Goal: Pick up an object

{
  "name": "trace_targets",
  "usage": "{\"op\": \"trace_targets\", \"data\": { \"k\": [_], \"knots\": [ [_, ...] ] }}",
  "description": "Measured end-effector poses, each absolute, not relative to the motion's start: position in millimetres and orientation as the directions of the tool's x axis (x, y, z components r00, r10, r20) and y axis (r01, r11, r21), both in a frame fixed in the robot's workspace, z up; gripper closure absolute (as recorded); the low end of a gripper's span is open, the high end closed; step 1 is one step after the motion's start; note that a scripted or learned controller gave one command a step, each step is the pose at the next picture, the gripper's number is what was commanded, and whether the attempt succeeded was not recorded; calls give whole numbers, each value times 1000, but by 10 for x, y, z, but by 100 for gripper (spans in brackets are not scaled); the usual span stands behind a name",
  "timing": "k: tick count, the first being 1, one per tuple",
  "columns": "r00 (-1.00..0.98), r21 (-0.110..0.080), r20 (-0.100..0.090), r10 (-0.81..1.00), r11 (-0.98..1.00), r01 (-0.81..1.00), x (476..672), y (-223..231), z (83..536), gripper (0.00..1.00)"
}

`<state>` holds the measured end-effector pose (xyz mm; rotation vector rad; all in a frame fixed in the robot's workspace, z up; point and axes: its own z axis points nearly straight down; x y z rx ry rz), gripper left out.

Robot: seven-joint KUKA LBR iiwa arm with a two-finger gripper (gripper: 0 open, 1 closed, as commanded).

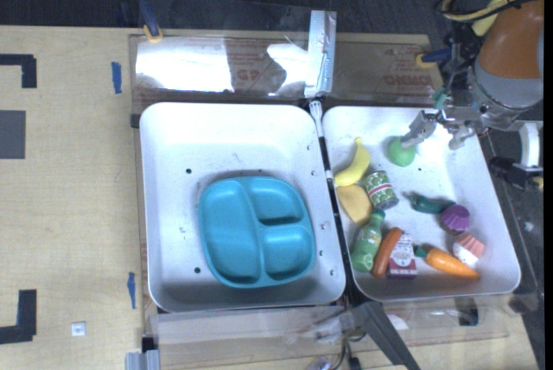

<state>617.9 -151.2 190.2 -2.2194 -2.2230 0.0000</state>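
My gripper point(440, 131) hangs over the far part of the right bin point(497, 213), its two fingers spread apart and nothing between them. A small green round object point(400, 152) lies just below and left of the left finger point(421, 127), close to it. Further into the bin lie a banana point(352, 162), a small can point(378, 189), a green bottle point(369, 240), a carrot point(448, 261) and a purple eggplant point(449, 213).
The left bin point(164, 187) holds a blue divided plate point(257, 228). A red-and-white carton point(403, 257) and a pink-topped toy point(467, 248) sit near the right bin's front. A clear panel point(233, 57) stands behind the bins; yellow cables point(471, 1) loop above the arm.
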Motion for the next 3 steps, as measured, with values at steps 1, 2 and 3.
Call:
{"op": "trace_targets", "data": {
  "k": [1, 2, 3],
  "knots": [
    [-194, -5, 3, 981, 194, 981, 6470, -1209, 925, 0],
    [-178, 4, 0, 984, 178, 984, 5816, -987, 873, 0],
    [-272, 2, 0, 962, 272, 962, 5200, -952, 883, 0]
  ]
}}
